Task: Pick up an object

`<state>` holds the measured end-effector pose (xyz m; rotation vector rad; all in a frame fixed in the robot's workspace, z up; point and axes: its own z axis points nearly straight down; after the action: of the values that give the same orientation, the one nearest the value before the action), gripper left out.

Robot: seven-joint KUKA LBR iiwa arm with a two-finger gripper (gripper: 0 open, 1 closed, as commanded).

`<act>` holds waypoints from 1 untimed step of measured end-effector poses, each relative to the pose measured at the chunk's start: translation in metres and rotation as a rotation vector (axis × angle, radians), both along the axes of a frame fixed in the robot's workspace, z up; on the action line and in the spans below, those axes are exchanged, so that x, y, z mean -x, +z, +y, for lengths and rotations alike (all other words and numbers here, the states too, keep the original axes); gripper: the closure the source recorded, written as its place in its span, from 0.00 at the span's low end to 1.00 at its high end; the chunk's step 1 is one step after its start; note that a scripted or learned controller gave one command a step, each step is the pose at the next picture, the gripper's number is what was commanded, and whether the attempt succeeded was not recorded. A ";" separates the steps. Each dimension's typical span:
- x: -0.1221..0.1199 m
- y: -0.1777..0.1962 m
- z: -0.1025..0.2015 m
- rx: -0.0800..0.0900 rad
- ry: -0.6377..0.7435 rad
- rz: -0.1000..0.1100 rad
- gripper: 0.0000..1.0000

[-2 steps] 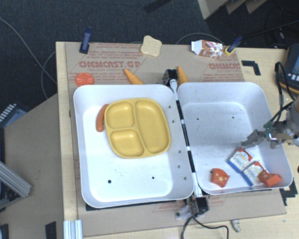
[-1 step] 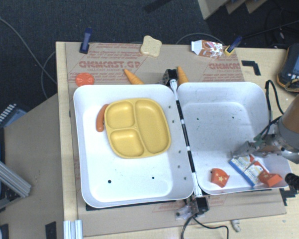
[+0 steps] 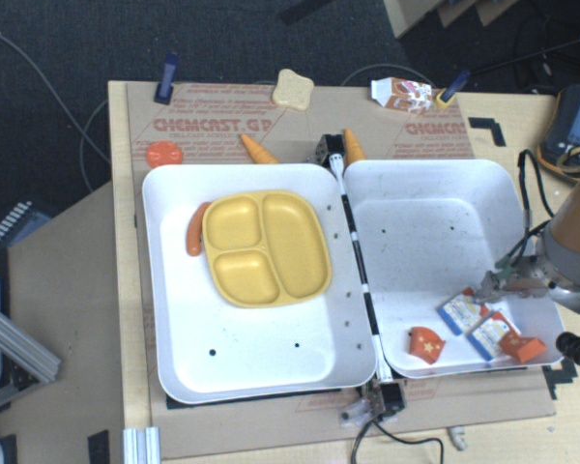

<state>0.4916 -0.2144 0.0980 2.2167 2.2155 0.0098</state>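
Note:
My gripper reaches in from the right edge and hovers low over the right bin, near its lower right corner. Just below it lies a small blue and white packet, with a second packet beside that. A red strawberry-like toy rests near the bin's front wall. An orange piece sits in the front right corner. Nothing is seen held in the gripper.
The left bin holds a yellow divided plate with a sausage at its left side. Behind the bins on the cardboard lie two carrots, a bread slice, an orange disc and a wrapper.

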 end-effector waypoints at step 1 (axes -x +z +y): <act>-0.018 0.069 -0.006 0.001 0.001 0.007 1.00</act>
<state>0.5099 -0.2206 0.1672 2.2190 2.2198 0.0005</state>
